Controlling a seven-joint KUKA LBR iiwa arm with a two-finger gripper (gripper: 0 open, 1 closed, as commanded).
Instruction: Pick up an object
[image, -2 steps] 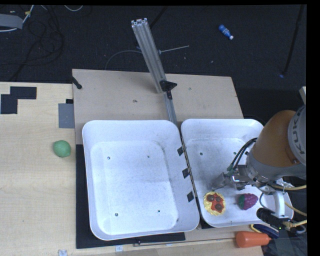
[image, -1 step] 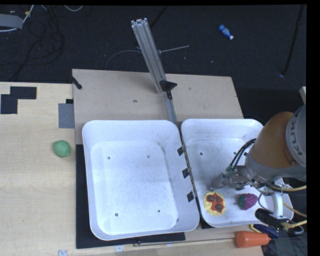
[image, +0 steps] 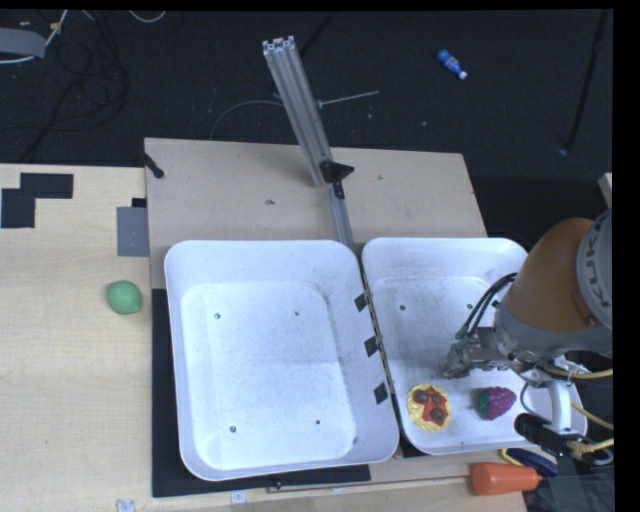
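Pincer (image: 462, 365) – grip unclear – over smooth white bin (image: 440, 265) near bumpy purple berry (image: 494, 402)

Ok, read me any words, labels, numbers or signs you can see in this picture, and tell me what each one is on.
"KU": dark letters, cut off at the picture's edge, on the arm's orange band.
No other text can be read on the white bins, the bench or the toys.
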